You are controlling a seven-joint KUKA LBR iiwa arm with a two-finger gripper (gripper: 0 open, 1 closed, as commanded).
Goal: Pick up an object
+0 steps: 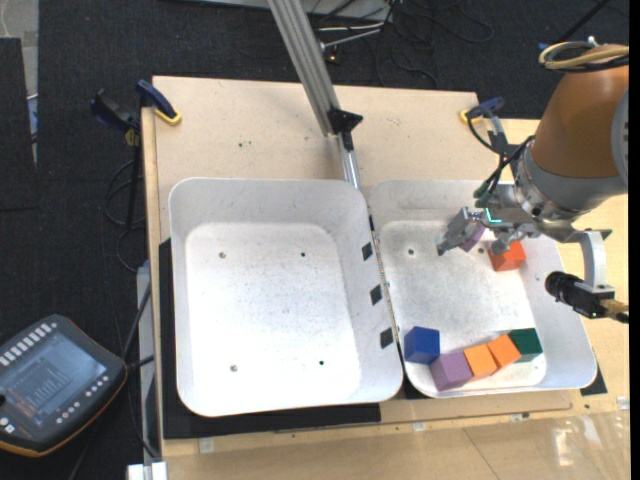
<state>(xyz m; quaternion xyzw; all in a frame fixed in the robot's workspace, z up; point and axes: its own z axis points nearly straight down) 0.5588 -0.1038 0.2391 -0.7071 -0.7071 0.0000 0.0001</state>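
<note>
My gripper (457, 243) hangs over the upper part of the right bin (560, 308), open, with nothing between its fingers. A red-orange block (508, 257) lies just to its right, close to the wrist and apart from the fingertips. Along the bin's front wall lie a blue block (421, 344), a purple block (450, 369), an orange block (481, 358) and a green block (524, 344), the last three touching in a row.
The left bin (200, 298) sits beside the right one, with a raised divide between them. A slanted metal pole (305, 53) comes down to the bins' back edge. Clamps (158, 102) hold the board's far corners. A teach pendant (50, 383) lies at lower left.
</note>
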